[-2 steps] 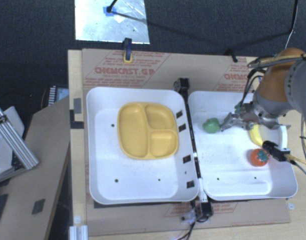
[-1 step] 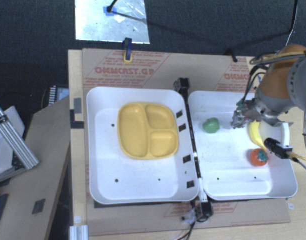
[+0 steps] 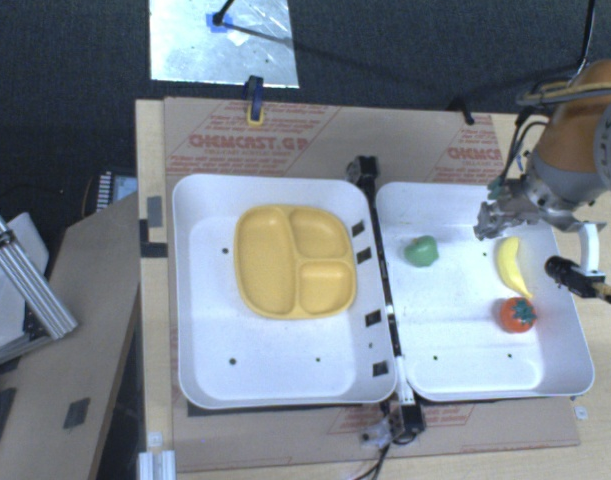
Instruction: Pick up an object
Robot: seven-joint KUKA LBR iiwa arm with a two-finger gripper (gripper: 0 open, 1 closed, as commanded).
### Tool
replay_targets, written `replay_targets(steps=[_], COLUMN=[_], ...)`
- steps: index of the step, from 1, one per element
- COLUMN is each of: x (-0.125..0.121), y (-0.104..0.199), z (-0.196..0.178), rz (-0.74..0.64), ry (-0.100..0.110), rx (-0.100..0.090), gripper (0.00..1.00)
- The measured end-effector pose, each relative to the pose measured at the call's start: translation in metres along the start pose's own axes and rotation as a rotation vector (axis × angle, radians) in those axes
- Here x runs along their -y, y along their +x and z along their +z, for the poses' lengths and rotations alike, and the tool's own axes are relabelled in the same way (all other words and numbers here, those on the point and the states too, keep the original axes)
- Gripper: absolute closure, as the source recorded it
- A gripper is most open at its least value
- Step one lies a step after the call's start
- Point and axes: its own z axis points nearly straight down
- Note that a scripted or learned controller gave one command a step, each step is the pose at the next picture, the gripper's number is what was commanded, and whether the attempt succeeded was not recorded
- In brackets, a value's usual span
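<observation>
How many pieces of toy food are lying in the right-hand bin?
3: a green piece toward the bin's left side, a yellow banana just below the gripper, and a red tomato-like piece below the banana. The arm could be hiding something more at the bin's far right.

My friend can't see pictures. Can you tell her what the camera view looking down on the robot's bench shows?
A grey robot arm with an orange band reaches in from the right, its gripper above a banana in the right white bin. That bin also has a green object and a tomato. The left white bin holds a yellow divided plate.
</observation>
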Motion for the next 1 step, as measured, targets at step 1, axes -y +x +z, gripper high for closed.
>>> replay_targets(steps=[1], x=[0.0003], y=[-0.0041], z=[-0.0646], rz=[-0.001], ry=[-0.002], rx=[0.001], gripper=[1.00])
